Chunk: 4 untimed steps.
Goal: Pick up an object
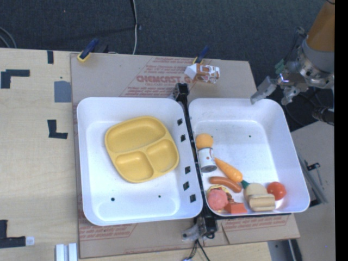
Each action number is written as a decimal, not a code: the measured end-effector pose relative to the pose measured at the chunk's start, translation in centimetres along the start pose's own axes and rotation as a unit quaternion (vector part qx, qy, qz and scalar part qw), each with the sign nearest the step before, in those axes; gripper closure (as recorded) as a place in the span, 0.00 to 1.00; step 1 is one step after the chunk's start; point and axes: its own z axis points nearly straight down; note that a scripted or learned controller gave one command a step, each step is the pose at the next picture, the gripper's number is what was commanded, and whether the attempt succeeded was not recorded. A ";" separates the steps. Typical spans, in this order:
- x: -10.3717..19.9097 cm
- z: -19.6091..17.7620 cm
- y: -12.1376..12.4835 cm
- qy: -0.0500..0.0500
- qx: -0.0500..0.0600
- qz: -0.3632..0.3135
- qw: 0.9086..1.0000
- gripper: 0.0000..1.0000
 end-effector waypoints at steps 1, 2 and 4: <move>-3.6 11.3 3.3 -0.001 0.002 0.001 1.000 0.00; 4.0 7.1 -4.0 0.001 0.002 -0.001 1.000 0.00; 5.6 17.9 -10.2 0.001 0.004 0.000 1.000 0.00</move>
